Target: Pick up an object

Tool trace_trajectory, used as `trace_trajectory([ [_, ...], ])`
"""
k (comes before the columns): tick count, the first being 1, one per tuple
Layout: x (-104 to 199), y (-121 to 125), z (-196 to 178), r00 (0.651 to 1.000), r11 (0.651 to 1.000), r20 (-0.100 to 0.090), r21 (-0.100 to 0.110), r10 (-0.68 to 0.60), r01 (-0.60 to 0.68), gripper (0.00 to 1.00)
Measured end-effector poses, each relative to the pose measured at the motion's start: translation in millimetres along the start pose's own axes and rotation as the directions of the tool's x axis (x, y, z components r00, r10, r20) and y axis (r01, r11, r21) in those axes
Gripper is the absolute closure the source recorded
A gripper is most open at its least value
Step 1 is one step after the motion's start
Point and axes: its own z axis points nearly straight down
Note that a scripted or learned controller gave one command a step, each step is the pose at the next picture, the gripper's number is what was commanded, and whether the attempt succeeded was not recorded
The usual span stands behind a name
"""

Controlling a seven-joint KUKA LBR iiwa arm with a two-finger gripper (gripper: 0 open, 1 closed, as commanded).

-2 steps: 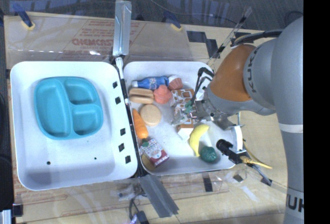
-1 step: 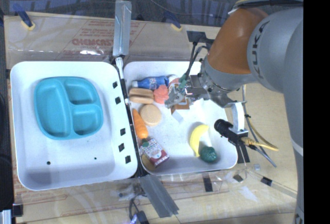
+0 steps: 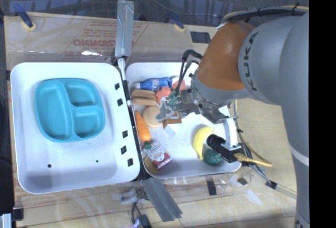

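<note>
Both white bins (image 3: 31, 169) look like smooth moulded plastic with a soft sheen, their rims catching light. The turquoise divided tray (image 3: 69, 108) in the left bin is plastic too, even in colour and faintly glossy. The arm's grey shell (image 3: 278, 59) appears as smooth painted casing, and its orange band (image 3: 226, 59) shines more brightly. The end effector (image 3: 169, 107) shows bare metal parts with a dull gleam. The counter (image 3: 68, 38) looks like pale wood under clear, reflective sheeting. The yellow piece (image 3: 200, 139) seems waxy and smooth; the small packet (image 3: 156, 155) has a glossy printed wrapper. The floor above the counter reads as dark, rough carpet
</note>
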Motion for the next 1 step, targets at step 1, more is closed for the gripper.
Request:
trace_trajectory([
  [1,68.2,-3.9,-16.9,0.995,0.995,0.001,-0.002,0.096,-0.096,1.0],
])
